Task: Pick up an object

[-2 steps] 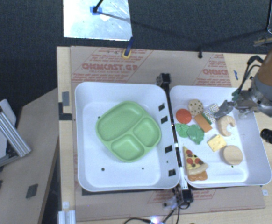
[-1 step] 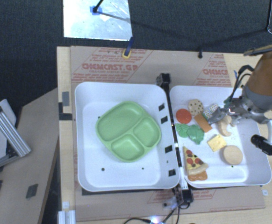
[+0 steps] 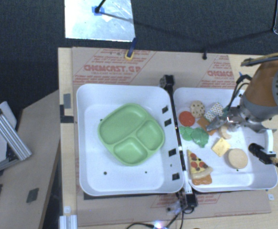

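Observation:
My gripper (image 3: 219,124) reaches in from the right and hangs low over the upper middle of the right bin (image 3: 263,180), among the toy food. Around it lie a brown cookie (image 3: 197,108), a blue-and-white patterned piece (image 3: 214,110), an orange piece (image 3: 204,123) and a pale piece (image 3: 224,132). A red tomato slice (image 3: 187,119) and green lettuce (image 3: 195,136) lie to its left. A yellow cheese square (image 3: 220,147), a round tan bun (image 3: 237,158) and a pizza slice (image 3: 198,166) lie nearer the front. I see nothing clearly between the fingers.
The left bin (image 3: 89,175) holds a green sectioned plate (image 3: 131,134). A black divider with clips (image 3: 174,128) runs between the bins. The grey arm with its orange band (image 3: 268,87) covers the right bin's upper right corner. A black part (image 3: 259,153) sticks out at the right.

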### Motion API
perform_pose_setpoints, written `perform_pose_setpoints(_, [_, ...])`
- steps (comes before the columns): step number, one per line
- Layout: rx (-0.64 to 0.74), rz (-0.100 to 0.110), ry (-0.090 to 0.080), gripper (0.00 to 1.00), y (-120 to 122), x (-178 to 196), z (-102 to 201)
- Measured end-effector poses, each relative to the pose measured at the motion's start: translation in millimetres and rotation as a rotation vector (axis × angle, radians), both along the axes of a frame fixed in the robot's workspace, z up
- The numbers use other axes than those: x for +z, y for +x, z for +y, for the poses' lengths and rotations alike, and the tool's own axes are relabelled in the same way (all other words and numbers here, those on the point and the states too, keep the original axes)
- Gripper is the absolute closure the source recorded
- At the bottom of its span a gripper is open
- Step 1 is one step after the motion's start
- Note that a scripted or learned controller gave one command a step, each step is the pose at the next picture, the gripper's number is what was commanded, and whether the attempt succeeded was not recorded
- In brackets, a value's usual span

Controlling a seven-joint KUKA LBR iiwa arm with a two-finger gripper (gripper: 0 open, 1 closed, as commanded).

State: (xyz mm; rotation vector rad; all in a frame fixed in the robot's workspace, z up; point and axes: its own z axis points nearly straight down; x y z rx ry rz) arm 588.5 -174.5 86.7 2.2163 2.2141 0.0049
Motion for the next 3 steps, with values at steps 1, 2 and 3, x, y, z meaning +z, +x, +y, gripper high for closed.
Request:
perform_pose_setpoints(1, [0.001,-0.006,0.001,1.0,2,14,1])
perform_pose_setpoints(2, [0.004,0.001,0.001,1.0,8,69,-10])
perform_pose_setpoints(3, [0.0,0.002,0.002,1.0,1,124,-16])
